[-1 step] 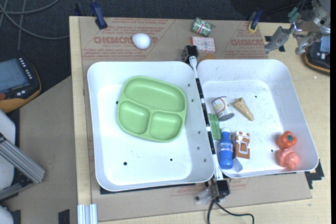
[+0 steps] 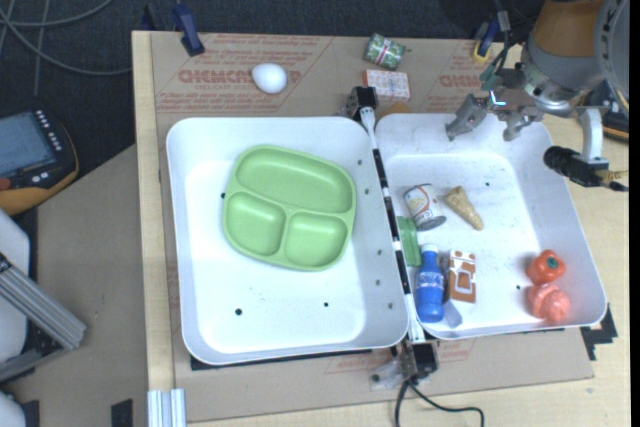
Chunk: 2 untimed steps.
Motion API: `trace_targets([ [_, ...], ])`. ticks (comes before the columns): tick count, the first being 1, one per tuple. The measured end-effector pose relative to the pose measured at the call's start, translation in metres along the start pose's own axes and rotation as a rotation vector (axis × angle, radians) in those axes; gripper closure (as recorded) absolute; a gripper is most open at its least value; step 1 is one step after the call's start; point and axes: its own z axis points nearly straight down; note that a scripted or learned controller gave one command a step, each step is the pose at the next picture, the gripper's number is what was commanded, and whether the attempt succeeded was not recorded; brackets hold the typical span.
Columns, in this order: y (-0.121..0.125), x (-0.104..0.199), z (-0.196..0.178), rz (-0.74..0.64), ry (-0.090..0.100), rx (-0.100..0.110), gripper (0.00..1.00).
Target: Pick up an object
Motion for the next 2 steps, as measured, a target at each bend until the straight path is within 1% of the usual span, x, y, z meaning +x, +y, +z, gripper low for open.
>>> trace_targets([
  [1, -0.043, 0.001, 0.093, 0.003, -0.001, -0.001, 0.0],
  [2, -0.062, 0.021, 0.093, 0.002, 0.0, -0.001, 0.0],
])
